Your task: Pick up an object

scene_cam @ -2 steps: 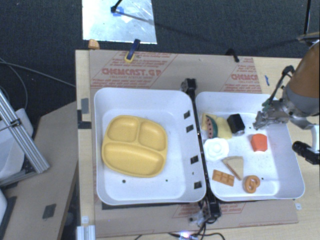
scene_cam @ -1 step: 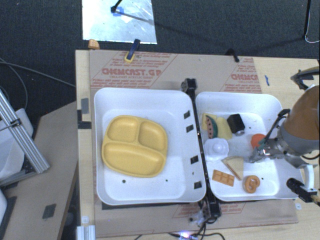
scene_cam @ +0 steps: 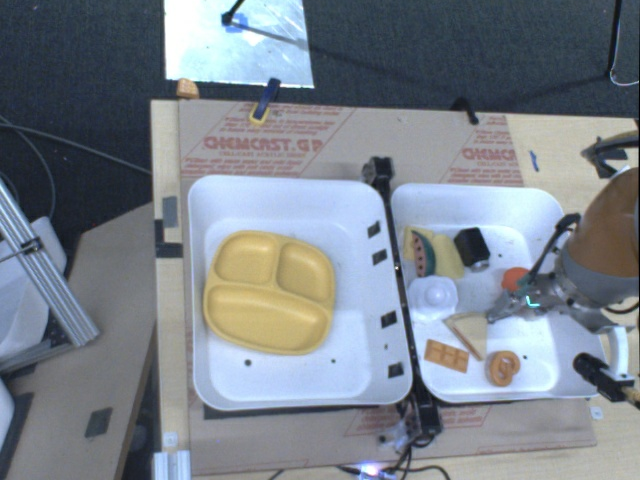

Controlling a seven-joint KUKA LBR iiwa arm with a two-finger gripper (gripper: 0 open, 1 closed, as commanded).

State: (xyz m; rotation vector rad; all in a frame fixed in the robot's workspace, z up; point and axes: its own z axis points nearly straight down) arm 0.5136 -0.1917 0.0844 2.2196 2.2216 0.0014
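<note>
Left shallow white bin [scene_cam: 215,368]: a yellow three-compartment plastic tray [scene_cam: 268,290], long axis slanting down to the right. Right white bin [scene_cam: 540,206]: black block [scene_cam: 471,246], white cup [scene_cam: 436,295], tan wedge [scene_cam: 468,333], brown waffle piece [scene_cam: 446,355], orange pretzel [scene_cam: 503,368]. Two-finger gripper [scene_cam: 505,306] low inside the right bin beside the tan wedge; jaw state impossible to tell.

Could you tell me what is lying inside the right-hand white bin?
In the right bin: a watermelon slice, black block, white cup, cracker, wedge, pretzel and orange piece. The arm covers the bin's right side.
</note>
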